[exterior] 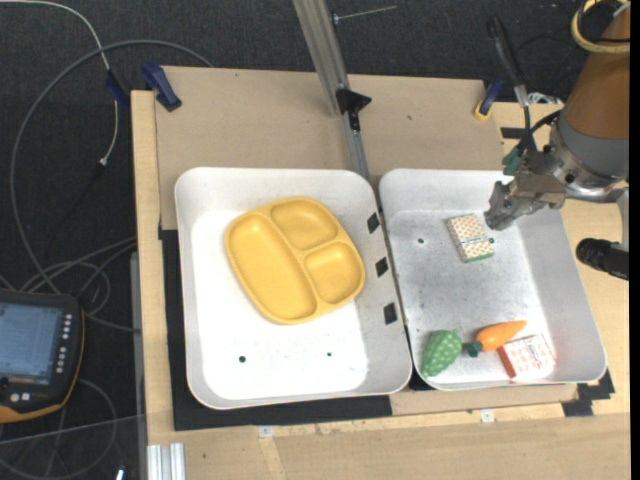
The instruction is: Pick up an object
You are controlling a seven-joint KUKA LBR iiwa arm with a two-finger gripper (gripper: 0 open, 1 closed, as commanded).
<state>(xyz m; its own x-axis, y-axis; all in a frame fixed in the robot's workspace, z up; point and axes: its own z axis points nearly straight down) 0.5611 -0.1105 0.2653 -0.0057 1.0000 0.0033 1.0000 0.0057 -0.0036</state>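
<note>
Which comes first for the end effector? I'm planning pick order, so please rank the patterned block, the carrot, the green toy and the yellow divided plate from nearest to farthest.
From the end effector in the right bin:
1. Patterned block, just beside it to its lower left.
2. Carrot, at the right bin's near edge.
3. Green toy, left of the carrot.
4. Yellow divided plate, in the left bin.

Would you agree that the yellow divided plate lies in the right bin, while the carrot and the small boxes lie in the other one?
Not quite: the camera view shows the yellow divided plate in the left bin. The carrot and the small boxes lie in the right bin.
</note>
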